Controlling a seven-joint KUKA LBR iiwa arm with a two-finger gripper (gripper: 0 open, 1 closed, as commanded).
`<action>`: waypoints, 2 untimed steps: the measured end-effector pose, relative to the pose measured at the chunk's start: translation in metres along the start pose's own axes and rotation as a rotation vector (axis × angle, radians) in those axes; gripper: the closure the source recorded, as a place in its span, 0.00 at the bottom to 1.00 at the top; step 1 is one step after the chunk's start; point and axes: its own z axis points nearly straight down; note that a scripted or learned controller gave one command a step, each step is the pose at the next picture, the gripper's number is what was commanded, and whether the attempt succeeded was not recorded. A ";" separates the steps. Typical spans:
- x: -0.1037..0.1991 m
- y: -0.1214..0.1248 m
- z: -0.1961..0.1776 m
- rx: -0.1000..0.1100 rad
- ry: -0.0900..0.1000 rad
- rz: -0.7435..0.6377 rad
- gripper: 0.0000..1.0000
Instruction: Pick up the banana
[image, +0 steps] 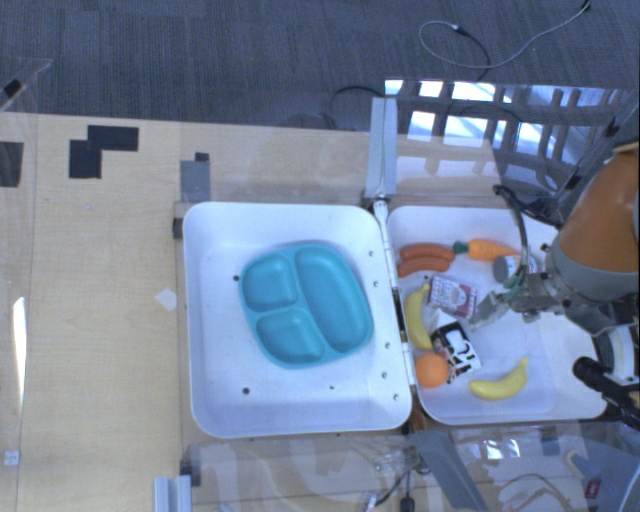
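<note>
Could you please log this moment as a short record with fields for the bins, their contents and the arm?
left bin: holds a blue divided plate
right bin: two bananas, one at the front, one by the left wall; orange; carrot; two sausages; packet; black-and-white box
arm: reaches in from the right, over the right bin
gripper: above the bin's middle, beside the packet, apart from both bananas
task state: no banana picked up yet
</note>
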 end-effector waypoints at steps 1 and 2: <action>-0.032 -0.024 0.065 0.001 0.000 -0.019 0.00; -0.044 -0.028 0.084 -0.004 0.001 -0.058 0.00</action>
